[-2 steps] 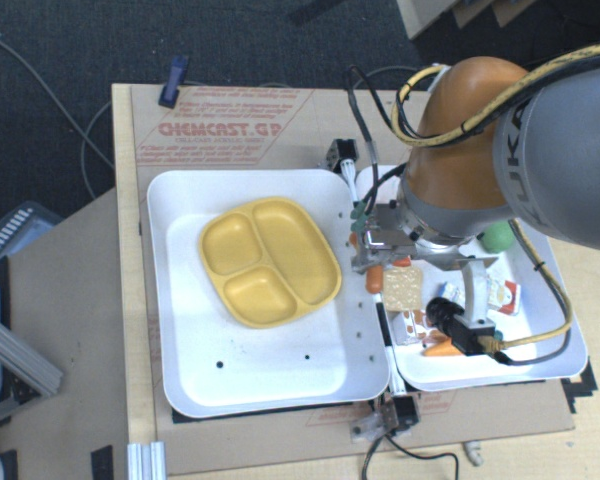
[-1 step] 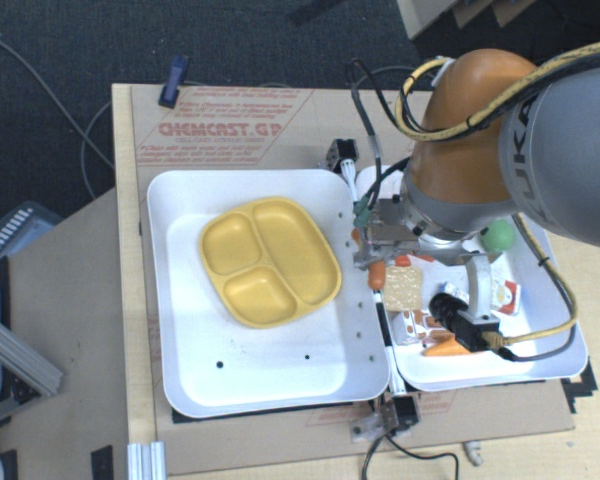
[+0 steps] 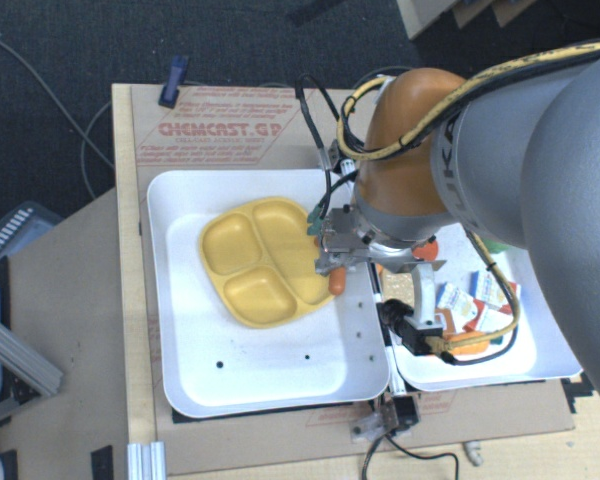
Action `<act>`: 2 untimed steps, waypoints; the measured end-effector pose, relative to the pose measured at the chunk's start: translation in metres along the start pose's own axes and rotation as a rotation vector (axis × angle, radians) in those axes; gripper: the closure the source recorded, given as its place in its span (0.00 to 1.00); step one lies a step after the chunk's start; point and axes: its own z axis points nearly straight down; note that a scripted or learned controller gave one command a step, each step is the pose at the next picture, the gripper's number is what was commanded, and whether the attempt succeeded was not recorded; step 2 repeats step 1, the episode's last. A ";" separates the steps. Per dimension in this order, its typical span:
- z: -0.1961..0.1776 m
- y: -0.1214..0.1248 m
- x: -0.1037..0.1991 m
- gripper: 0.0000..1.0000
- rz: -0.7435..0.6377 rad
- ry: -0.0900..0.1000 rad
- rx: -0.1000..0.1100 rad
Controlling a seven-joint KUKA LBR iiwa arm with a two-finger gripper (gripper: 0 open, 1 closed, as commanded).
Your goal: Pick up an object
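We saw a yellow divided plate (image 3: 260,260) lying flat in the left white bin (image 3: 180,368), toward the bin's upper middle, with three shallow compartments facing up. At the plate's three o'clock edge a small orange object (image 3: 337,282) sat touching or just beside the rim, right under the pincer (image 3: 330,253). The pincer hung over that same edge of the plate, near the wall between the two bins; we could not tell whether it was open or closed, nor whether anything was held in it, since the wrist hid most of it. From the pincer, toward two o'clock, rose the orange band (image 3: 410,133) of the arm, wrapped by yellow and black cables (image 3: 355,133), and further toward three o'clock the broad grey arm (image 3: 540,148) covered much of the right white bin (image 3: 555,353). In that right bin, at about four o'clock from the plate, we noted a cluster of small items (image 3: 470,313) in white, red and orange, partly hidden by the arm. Both bins rested on a tabletop (image 3: 140,268) with a brown printed board (image 3: 220,128) at twelve o'clock from the plate, and a small blue object (image 3: 173,81) lay at the board's upper left corner. Dark carpet (image 3: 80,28) surrounded everything.
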 end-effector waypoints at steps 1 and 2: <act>-0.006 0.040 -0.039 1.00 0.002 -0.001 -0.004; -0.006 0.040 -0.039 1.00 0.002 -0.001 -0.004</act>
